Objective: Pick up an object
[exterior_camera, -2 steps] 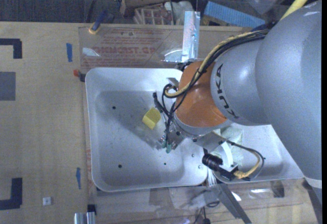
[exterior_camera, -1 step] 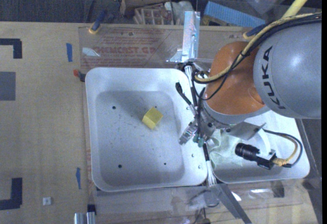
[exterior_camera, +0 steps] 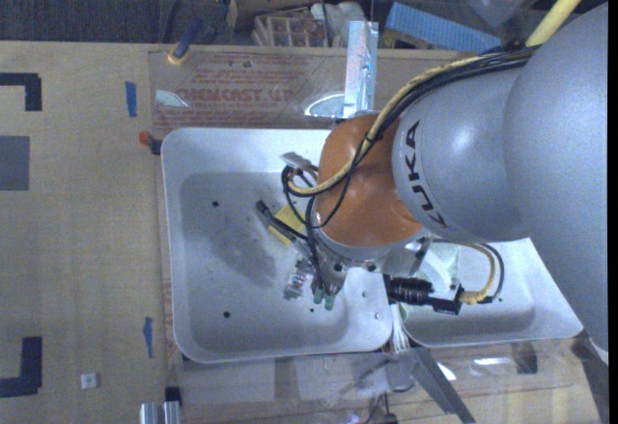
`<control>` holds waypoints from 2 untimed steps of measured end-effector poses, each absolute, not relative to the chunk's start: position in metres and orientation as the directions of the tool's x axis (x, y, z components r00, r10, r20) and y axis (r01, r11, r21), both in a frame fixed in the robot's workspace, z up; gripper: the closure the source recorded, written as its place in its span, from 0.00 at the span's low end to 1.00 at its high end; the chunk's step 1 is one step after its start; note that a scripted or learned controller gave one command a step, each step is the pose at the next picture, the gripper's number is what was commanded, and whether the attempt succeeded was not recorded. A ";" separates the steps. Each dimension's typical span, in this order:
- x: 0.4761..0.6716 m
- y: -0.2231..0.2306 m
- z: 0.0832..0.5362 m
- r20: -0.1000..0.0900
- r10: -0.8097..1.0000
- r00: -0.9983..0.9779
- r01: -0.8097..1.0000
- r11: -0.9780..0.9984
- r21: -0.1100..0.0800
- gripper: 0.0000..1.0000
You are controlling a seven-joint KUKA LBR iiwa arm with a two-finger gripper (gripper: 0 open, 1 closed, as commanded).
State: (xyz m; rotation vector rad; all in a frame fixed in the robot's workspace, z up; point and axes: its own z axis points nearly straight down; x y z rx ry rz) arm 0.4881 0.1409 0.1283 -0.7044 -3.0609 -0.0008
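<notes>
My gripper (exterior_camera: 323,298) hangs low over the front right part of the left white bin (exterior_camera: 193,248), under the orange wrist band. Its two dark, green-tipped fingers (exterior_camera: 318,296) stand close together, and nothing shows between them. A small pale, crumpled object (exterior_camera: 294,281) lies on the bin floor just left of the fingers; I cannot tell whether it touches them. A yellow flat object (exterior_camera: 286,223) with a dark strip (exterior_camera: 266,211) on it lies farther back, partly hidden under the wrist.
The right white bin (exterior_camera: 502,321) is mostly covered by the arm; a black cable plug (exterior_camera: 415,292) hangs over its near left corner. Cardboard (exterior_camera: 241,94) and clutter stand behind the bins. The left bin's floor to the left is bare grey.
</notes>
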 end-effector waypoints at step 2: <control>0.494 0.112 0.092 -0.001 0.823 -0.568 0.823 0.568 0.015 1.00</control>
